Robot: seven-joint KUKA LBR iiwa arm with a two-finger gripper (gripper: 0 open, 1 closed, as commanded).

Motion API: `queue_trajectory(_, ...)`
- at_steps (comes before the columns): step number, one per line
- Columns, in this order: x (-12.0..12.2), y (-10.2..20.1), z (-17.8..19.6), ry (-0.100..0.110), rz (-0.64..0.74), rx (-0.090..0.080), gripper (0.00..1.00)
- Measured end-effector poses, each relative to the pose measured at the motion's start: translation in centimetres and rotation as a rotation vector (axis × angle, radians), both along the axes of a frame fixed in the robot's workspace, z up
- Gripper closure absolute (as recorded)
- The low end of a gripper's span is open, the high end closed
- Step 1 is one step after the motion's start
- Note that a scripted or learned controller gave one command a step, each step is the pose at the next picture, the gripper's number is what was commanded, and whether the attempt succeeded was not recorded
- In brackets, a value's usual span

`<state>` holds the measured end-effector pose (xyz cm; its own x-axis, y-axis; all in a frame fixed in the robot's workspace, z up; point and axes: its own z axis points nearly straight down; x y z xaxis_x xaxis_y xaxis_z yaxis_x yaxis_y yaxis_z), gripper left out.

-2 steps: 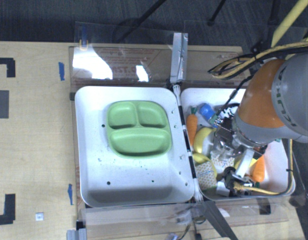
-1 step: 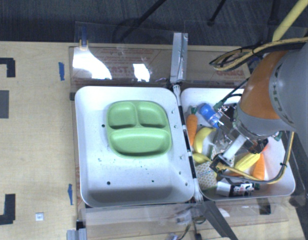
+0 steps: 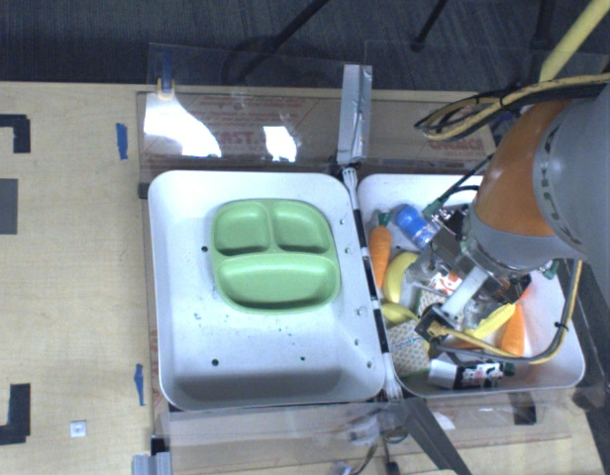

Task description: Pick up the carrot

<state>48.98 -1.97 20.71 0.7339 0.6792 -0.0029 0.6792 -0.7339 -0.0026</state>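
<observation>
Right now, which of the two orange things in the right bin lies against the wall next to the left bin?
The carrot, long and upright in the view, beside the banana. The other orange piece lies at the far side, under the arm.

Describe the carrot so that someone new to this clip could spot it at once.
Look in the right bin, along its left wall beside the divider. The carrot lies there lengthwise, just left of the yellow banana and below the blue bottle cap. It is the plain orange, tapered piece.

One fixed camera looks down at a slant from above the bench (image 3: 67, 265), far enough to take in both white bins (image 3: 176, 295) side by side; the arm (image 3: 543, 186) enters from the right.
</observation>
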Motion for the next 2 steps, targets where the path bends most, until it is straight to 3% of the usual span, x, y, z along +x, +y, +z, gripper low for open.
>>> queue_trajectory(1, 0.04, 0.06, 0.91, 0.002, 0.004, -0.001, 1.00)
queue_trajectory(2, 0.04, 0.08, 0.91, 0.002, 0.003, 0.000, 0.00)
